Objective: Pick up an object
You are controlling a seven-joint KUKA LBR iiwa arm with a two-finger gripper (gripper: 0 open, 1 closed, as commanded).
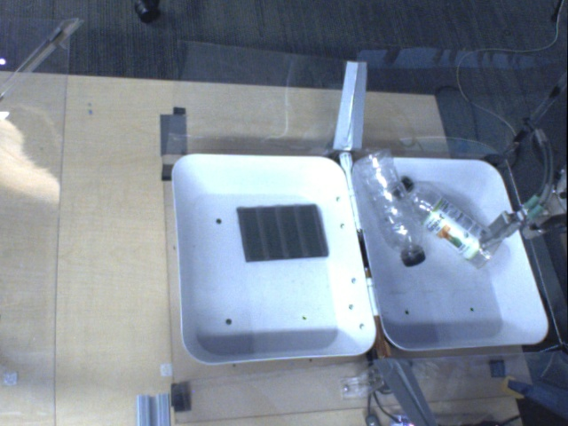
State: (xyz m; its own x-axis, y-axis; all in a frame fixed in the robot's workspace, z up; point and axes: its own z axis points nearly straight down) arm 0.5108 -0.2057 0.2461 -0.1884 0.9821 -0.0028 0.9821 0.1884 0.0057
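Camera view, layout: two white bins sit side by side on the bench; the left bin holds a dark ribbed pad, the right bin holds two clear plastic bottles.
Task objects: a crumpled clear bottle lies along the right bin's left wall, its dark cap toward the near side; a labelled clear bottle lies slantwise beside it, the two touching or nearly so near the far end.
Gripper position: the gripper is at the right bin's right side, its tip at or touching the lower end of the labelled bottle.
Gripper state: cannot tell; nothing visibly held.
Arm pose: enters from the right edge, low over the bin rim, cables trailing behind the wrist.
Risk, slip: smooth round bottle may roll or squirt out if pinched at its end.
Risk, push: contact from the right may slide the bottle into its neighbour instead of seating it.
Risk, crush: thin plastic may deform and defeat the grip.
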